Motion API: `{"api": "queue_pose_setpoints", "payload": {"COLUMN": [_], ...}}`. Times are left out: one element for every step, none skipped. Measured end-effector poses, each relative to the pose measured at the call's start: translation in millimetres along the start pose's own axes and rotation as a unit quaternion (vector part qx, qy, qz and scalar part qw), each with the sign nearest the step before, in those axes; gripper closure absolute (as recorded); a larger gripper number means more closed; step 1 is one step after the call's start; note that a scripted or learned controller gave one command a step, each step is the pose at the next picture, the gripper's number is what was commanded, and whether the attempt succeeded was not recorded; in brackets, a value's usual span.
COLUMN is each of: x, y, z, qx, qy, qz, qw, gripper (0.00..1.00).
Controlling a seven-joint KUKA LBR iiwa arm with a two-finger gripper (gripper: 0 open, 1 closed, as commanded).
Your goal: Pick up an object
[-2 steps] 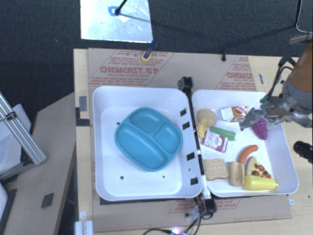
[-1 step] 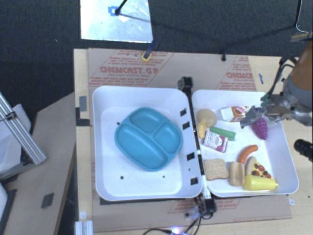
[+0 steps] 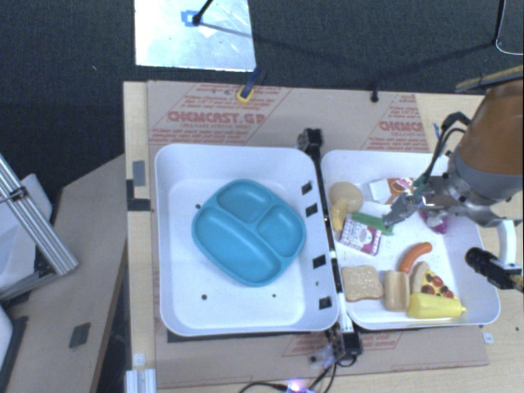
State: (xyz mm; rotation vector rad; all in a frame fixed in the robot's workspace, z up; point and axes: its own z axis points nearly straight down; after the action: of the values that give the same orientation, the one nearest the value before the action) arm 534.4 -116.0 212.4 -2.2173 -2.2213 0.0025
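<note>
The end effector [image 3: 407, 207] hangs over the right bin [image 3: 491, 301]; whether it is open or closed cannot be told. The nearest object, a pink-and-white packet [image 3: 359, 236], lies just left of and below it, its long axis running diagonally toward the divider.

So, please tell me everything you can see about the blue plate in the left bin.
The blue plate is a teal, plastic-looking tray with rounded corners, divided into three compartments: one long section along its lower left and two smaller ones toward the upper right. It looks empty. It lies flat, turned diagonally, near the middle of the left bin, resting on the bin's white floor. Nothing else touches it; the gripper is over the right bin.
</note>
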Motion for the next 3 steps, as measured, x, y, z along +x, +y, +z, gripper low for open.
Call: {"api": "queue_pose_setpoints", "payload": {"x": [-5,-4,-3], "y": [-2,3,6], "z": [62,121,124], "qx": [0.001,-0.002,-0.004], "qy": [0.000,0.001,0.001], "qz": [0.000,0.001,0.000], "qw": [1.0000,1.0000,1.0000], "gripper": [0.00,0.00,0.00]}}
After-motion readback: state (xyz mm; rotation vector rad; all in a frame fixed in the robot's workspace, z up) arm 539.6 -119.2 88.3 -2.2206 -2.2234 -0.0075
